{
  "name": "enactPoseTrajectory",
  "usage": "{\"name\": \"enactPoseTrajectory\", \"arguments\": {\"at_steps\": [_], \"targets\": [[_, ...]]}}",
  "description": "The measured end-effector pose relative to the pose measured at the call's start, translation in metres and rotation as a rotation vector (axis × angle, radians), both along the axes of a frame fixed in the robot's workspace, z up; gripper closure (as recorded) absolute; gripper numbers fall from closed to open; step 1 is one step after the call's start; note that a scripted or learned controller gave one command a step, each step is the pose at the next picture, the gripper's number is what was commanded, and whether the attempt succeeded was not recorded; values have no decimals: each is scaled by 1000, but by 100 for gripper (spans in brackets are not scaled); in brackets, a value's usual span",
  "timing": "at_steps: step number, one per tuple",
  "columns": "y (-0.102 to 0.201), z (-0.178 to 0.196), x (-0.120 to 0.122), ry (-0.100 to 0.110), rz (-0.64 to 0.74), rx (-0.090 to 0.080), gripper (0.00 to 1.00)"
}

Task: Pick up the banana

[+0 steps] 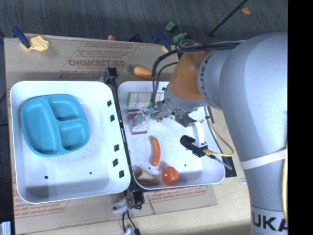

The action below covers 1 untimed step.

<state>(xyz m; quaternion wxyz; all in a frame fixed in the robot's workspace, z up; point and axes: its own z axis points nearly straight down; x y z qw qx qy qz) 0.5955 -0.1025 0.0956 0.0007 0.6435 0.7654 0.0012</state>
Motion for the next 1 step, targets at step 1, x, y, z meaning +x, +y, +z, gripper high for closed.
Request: {"name": "enactPoseTrajectory", "arguments": {"at_steps": [1], "targets": [[4, 1, -1, -8, 337, -4, 0]]}}
